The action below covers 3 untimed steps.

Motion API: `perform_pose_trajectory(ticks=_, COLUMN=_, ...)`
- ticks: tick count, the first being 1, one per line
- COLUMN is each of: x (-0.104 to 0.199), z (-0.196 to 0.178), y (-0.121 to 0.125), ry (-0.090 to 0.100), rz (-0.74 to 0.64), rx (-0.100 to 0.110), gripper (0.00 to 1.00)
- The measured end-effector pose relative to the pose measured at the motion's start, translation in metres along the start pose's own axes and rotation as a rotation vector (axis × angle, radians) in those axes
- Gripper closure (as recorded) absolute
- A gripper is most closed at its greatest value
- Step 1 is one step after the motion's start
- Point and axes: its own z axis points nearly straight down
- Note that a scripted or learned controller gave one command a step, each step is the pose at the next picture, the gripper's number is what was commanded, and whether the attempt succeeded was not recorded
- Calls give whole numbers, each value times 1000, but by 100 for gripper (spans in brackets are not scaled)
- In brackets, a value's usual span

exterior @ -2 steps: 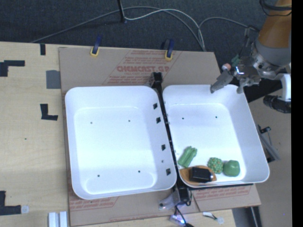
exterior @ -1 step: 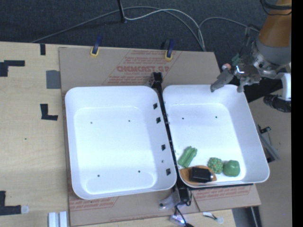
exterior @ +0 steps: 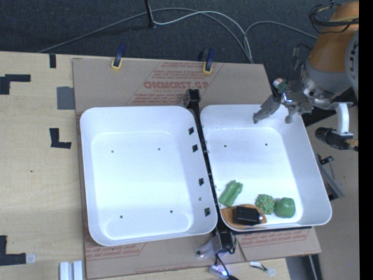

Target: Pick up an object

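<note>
Two white bins sit side by side on the bench (exterior: 35, 156), and the tool (exterior: 275, 112) hangs over the far right part of the right bin (exterior: 303, 150), above its upper rim. Its two fingers (exterior: 262, 113) are spread apart with nothing between them (one points down and left, the other drops nearly straight). The grey arm (exterior: 332, 45) with its orange band rises behind the tool toward the right edge of the view.

All the objects lie well apart from the tool, at the near end of the same bin, below it and slightly to its left. A long green piece (exterior: 231, 192) lies tilted, closest to the divider between the bins. Just beyond it a black block (exterior: 247, 216) rests on an orange-brown dish (exterior: 228, 216). Beside that, further right, sit a knobbly green ball (exterior: 265, 203) and a smooth green lump (exterior: 285, 207), which appear to touch each other.

The left bin (exterior: 140, 174) lies to the tool's left, across the divider. Cardboard (exterior: 169, 83) lies under both bins, held by two clamps (exterior: 118, 59) at its far edge.
</note>
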Motion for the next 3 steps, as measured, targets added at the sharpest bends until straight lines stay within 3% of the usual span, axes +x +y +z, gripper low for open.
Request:
perform_pose_trajectory(ticks=2, x=-10, z=94, y=-10, ry=0, rz=0, rx=1, gripper=0)
perform_pose_trajectory(ticks=3, x=-9, z=82, y=-9, ry=0, rz=-1, rx=-3, gripper=100)
